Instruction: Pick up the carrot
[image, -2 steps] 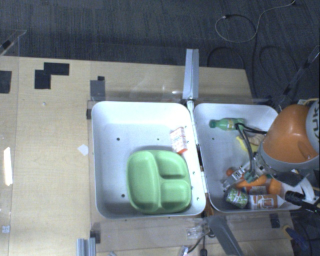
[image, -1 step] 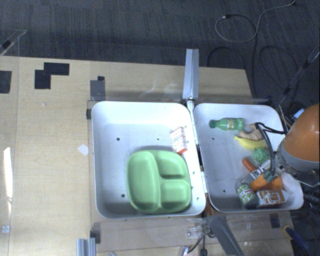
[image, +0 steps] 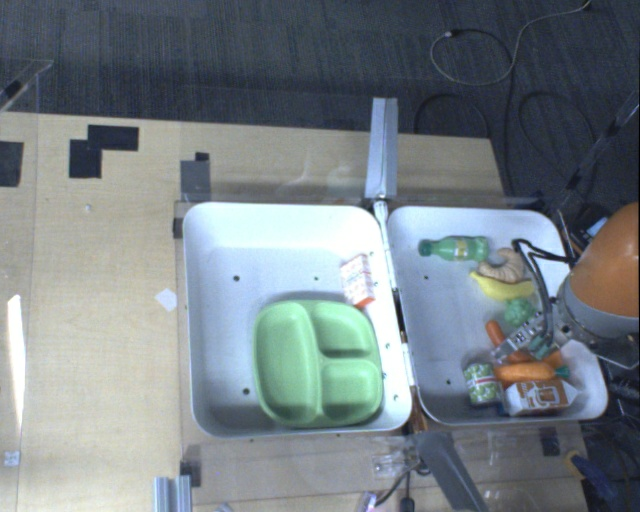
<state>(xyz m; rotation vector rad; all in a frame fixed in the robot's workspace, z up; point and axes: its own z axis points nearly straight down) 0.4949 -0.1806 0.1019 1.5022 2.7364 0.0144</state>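
The carrot (image: 524, 372), orange and tapered, is seen lying flat in the right bin (image: 440, 330) toward its five o'clock corner; its long axis runs from nine to three o'clock; the gripper (image: 522, 342) is found at its twelve o'clock, its state unreadable; the carton (image: 540, 398) label is illegible.

No lettering, number or brand can be read anywhere. The small red-and-white packet (image: 357, 279), well to the left of the pincer (image: 527, 340) in the other bin, carries print too blurred to make out. The same goes for the carton (image: 540, 398) and the green can (image: 481, 384) just below the pincer, and the label on the green bottle (image: 455, 248) above it.
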